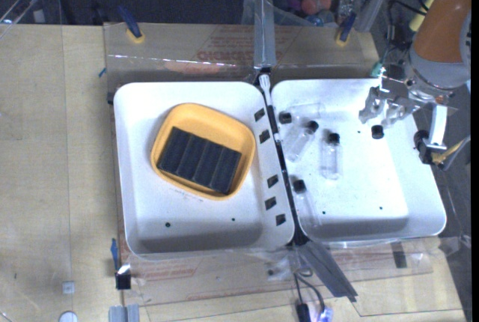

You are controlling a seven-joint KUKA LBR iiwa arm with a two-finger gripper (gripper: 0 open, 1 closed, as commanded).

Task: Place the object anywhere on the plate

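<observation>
A: Camera view puts the yellow plate (168,135) in the left bin (135,231), a dark ribbed block (200,159) already lying on it. Where's the object?

B: Probably the clear vials (328,157) right of centre, in the right bin (419,217); small, black-capped, lying flat.

A: Handling?

B: Light, stiff, slippery, likely to roll. I'd pinch one across its middle.

A: And the gripper (391,115)?

B: Upper right, above the bin. I cannot tell how it's set; nothing visibly held.
</observation>
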